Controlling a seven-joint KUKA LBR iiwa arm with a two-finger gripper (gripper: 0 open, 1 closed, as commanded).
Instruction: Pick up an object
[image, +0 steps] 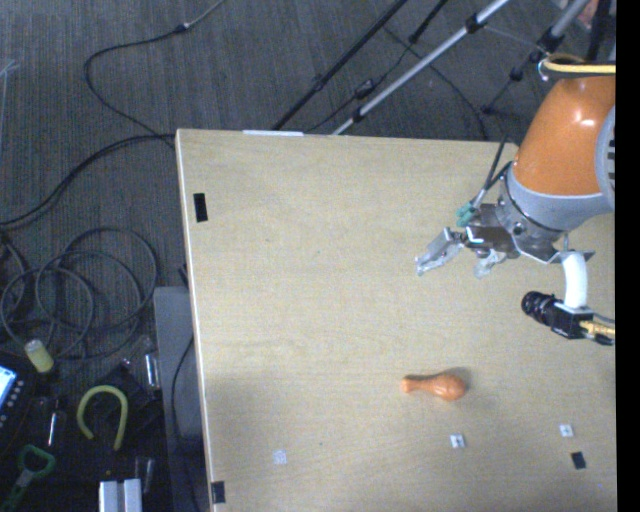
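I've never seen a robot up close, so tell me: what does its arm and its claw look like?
The arm is rounded, with a glossy orange band above a grey wrist section. Its metal two-finger gripper is silvery and pale, with thin dark cables and a small green part beside it. A white bracket holding a black cylinder hangs below the wrist.

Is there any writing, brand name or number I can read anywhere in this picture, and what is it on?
No text can be read anywhere.
The small square markers on the wooden bench are too small and blurred to make out.
The black tag near the bench's left edge shows no lettering.
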